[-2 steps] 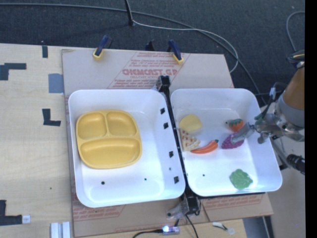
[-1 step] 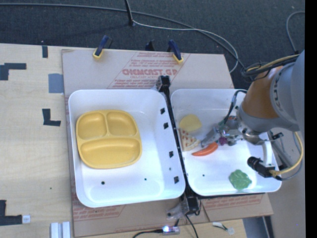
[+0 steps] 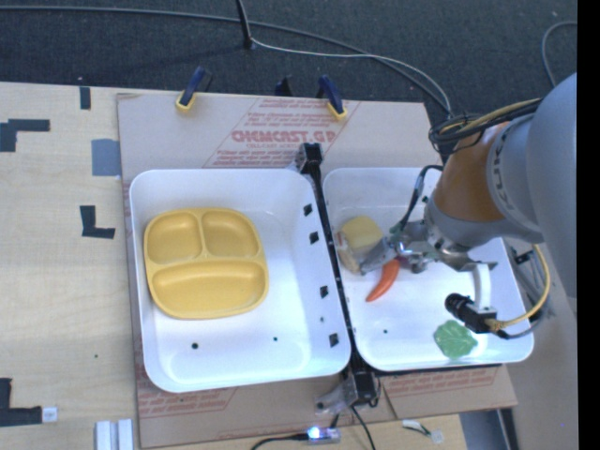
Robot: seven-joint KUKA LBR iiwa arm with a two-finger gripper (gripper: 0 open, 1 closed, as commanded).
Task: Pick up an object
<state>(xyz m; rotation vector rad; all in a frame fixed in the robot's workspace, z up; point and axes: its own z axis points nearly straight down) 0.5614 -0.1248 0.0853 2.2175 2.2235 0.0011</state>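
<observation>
Wooden counter (image 3: 56,326) with black tape marks carries a sheet of cardboard (image 3: 272,129), and on this sheet we see two shallow white bins side by side. Nearest to us, in the front corner of the right bin (image 3: 412,345), lies a small green object (image 3: 456,339), close to a black cable part of the arm. A little farther in, an orange carrot-shaped piece (image 3: 382,282) lies tilted, and just beside it, toward the divider, sits a pale yellow rounded object (image 3: 358,236). The gripper (image 3: 401,251) is low over the carrot's upper end; we cannot tell whether its fingers are apart or together, or whether they touch anything. The left bin (image 3: 178,364) holds a yellow divided plate (image 3: 204,261) with three compartments, lying flat. At the far edge of the cardboard, two blue-and-yellow clamps (image 3: 191,90) stand, and behind them black cables cross dark carpet (image 3: 375,17).
</observation>
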